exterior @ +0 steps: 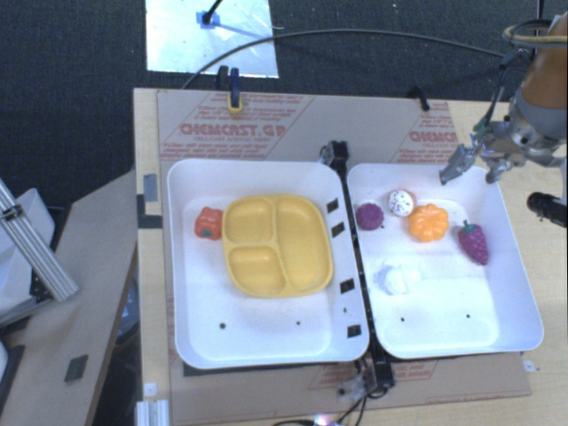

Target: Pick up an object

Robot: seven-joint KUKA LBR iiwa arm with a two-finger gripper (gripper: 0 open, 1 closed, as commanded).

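Fruit toys sit in the right bin: orange pumpkin, purple grapes, speckled ball. The gripper hovers above, spread and holding nothing. Cardboard behind reads "CHEMCAST GP". A yellow tray fills the left bin.

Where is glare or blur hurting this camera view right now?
Camera view: the white lumpy object nearly washes out against the bright right bin; the shiny foil sheet beyond the bench glares; the gripper looks slightly soft; the yellow divided plate stays clear.
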